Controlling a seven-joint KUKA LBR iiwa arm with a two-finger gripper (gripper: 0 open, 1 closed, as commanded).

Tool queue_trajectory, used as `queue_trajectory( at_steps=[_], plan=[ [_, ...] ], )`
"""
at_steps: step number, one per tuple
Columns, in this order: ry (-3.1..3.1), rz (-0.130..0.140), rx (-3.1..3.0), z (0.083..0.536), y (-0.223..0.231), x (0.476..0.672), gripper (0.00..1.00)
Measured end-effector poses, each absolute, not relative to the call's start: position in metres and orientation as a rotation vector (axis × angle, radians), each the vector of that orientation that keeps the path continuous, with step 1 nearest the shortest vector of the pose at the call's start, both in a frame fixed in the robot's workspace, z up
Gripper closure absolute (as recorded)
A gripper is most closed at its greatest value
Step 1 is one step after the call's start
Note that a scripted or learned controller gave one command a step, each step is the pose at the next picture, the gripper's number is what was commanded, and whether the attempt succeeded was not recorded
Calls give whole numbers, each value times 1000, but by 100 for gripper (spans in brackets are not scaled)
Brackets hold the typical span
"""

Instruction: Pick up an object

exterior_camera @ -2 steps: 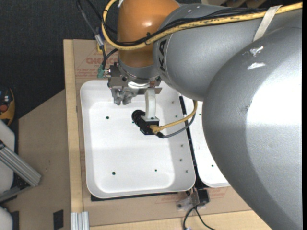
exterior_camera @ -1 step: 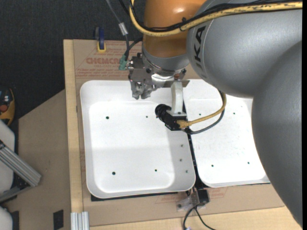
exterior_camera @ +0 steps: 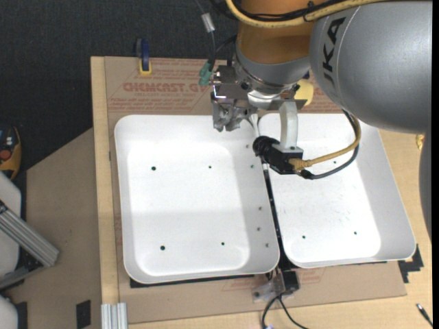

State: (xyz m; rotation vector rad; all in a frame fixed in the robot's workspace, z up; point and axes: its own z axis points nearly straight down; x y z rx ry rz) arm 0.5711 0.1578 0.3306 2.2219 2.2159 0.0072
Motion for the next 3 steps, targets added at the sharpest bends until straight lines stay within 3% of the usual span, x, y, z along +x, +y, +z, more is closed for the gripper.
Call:
queue_trajectory(
  at_steps=[1,2,3],
  plan=[
    [2229,-10,2221,254,209,592,100],
    [2215,8,2222,310,169,594,100],
    [2232,-11,2220,240,228,580,100]
  ],
)
